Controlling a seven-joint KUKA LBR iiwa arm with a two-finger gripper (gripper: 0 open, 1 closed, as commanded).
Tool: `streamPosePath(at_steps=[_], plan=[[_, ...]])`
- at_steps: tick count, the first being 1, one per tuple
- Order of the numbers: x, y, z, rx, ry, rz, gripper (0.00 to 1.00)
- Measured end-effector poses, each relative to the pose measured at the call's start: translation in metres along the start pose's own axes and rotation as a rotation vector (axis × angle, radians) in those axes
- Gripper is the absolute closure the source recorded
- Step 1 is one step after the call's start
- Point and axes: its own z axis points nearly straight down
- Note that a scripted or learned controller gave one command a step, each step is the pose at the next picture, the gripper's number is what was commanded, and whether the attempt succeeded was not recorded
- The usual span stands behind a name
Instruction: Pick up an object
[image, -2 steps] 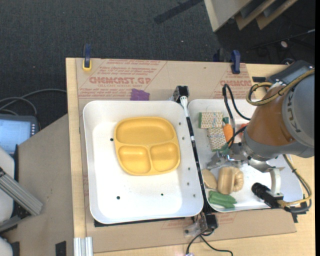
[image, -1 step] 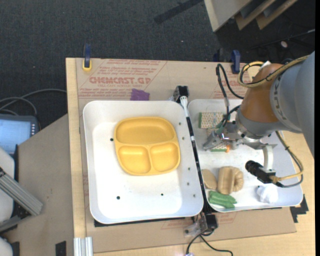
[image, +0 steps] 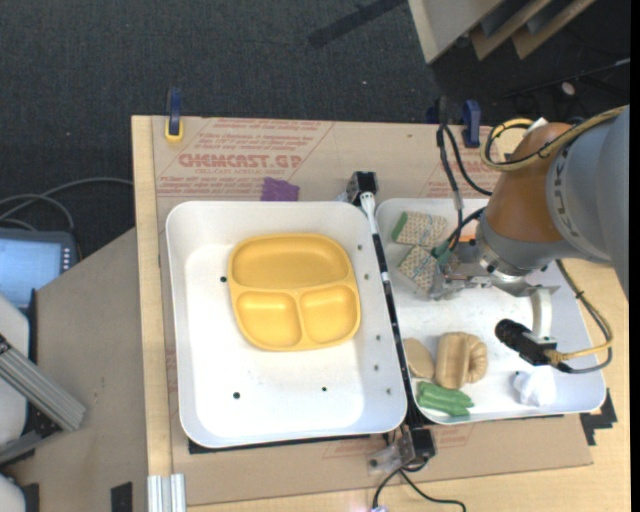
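While the arm (image: 560, 200) bends in from the right, its gripper (image: 440, 280) — fingers' state unclear — sits low in the right bin (image: 570, 300).

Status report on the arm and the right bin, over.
Two-finger gripper low in right white bin, against the speckled green-edged sponge; grasp unconfirmed. Second speckled sponge just behind. Tan bread-shaped toy and green pea pod nearer, untouched.

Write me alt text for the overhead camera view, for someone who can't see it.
A grey and orange robot arm reaches from the right into the right white bin, its gripper low beside a patterned cloth pouch. That bin also holds a tan bread-like object and a green item. The left white bin holds a yellow divided plate.
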Motion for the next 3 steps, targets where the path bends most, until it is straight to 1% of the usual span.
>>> streamPosePath(at_steps=[1,2,3], plan=[[0.000,0.000,0.001,0.001,0.000,0.001,0.00],[-0.023,0.069,0.012,0.000,-0.001,-0.001,0.00],[-0.005,0.087,0.014,0.024,-0.006,-0.003,0.00]])
